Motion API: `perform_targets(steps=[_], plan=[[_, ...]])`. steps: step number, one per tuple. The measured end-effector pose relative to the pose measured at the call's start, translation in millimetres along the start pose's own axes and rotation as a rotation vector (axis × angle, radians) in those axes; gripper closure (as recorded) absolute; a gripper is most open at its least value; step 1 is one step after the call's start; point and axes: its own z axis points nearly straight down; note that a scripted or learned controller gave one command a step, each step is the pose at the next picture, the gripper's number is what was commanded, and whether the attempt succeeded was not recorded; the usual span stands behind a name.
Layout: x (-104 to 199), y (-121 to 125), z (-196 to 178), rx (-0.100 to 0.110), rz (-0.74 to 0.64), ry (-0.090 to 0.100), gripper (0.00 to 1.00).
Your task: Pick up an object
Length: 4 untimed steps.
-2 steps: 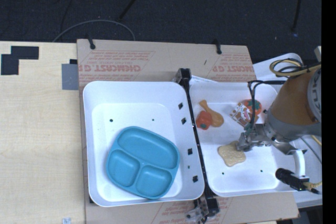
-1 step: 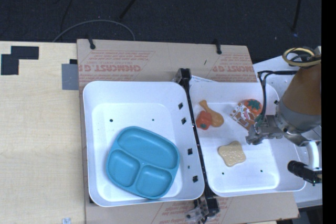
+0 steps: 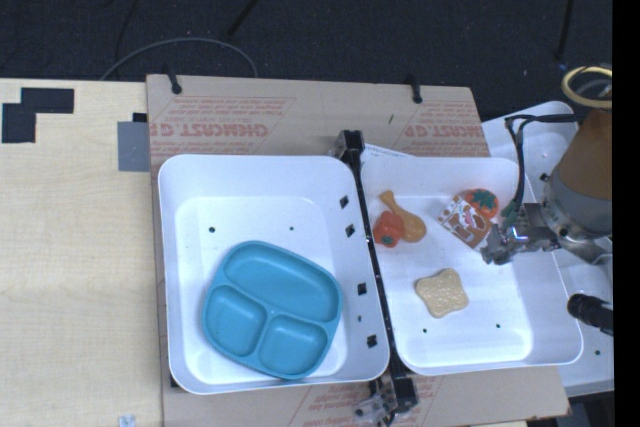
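Patterned packet (image 3: 464, 218) lies just beside tool (image 3: 497, 249).

Glossy white plastic bins (image 3: 190, 215); smooth blue plastic tray (image 3: 272, 309); matt cardboard (image 3: 310, 120) beneath.

Two bins (image 3: 185, 185) — gripper (image 3: 497, 250) beside packet (image 3: 463, 220).

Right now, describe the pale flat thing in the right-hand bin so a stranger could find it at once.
Look in the right bin, the one without the blue divided plate. Near its middle, toward the front, lies a beige piece with a wavy outline. It lies apart from the orange toy and the red-and-white packet behind it, and it alone is pale and plain.
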Motion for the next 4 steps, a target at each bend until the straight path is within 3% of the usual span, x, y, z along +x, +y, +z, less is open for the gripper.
perform_targets(steps=[1, 4], plan=[[-2.5, -6.5, -59.9, -0.003, 0.0, -0.001, 1.0], [157.2, -14.1, -60.1, 0.004, -0.002, 0.001, 1.0]])
